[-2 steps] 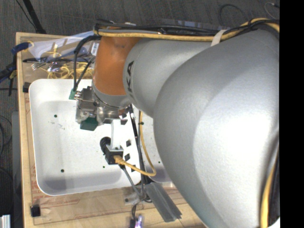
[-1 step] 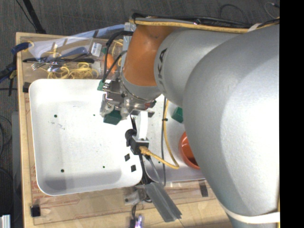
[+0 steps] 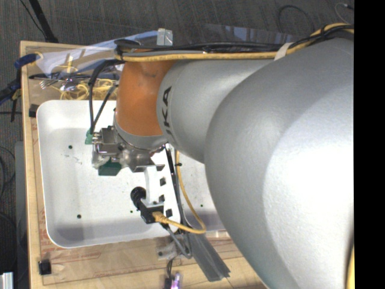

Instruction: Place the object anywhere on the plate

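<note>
The object is nowhere we can make out, and the plate is likewise hidden, so we judge the step unclear. The grey arm (image 3: 271, 137) reaches from the right, bent low over the left white bin (image 3: 60, 179); the next move needs a clear view.

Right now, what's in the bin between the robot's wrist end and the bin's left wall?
Bare white floor of the bin, with a few small dark specks, lies between the gripper and that wall in the camera view.
</note>
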Controlling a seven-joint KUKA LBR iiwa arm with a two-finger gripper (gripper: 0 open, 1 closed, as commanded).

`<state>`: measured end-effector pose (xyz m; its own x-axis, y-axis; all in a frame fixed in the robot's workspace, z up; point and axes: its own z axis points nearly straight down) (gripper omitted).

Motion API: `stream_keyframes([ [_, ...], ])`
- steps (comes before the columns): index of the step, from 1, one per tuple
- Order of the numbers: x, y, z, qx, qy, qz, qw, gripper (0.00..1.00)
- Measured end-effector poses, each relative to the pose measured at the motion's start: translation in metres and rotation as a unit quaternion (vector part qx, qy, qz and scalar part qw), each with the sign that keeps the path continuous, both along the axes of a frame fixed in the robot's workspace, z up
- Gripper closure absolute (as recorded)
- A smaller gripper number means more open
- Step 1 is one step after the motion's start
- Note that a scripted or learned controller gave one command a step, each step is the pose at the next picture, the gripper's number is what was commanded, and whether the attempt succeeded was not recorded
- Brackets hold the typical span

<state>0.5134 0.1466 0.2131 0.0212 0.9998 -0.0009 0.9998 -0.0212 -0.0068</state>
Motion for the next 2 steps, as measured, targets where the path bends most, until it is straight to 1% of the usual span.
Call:
stream_keyframes([
  [1, 0.042, -0.058, -0.024, -0.0003, 0.0, 0.023, 0.9997, 1.0],
  [2, -0.005, 0.049, -0.04, 0.0002, 0.0, 0.097, 0.9953, 1.0],
])
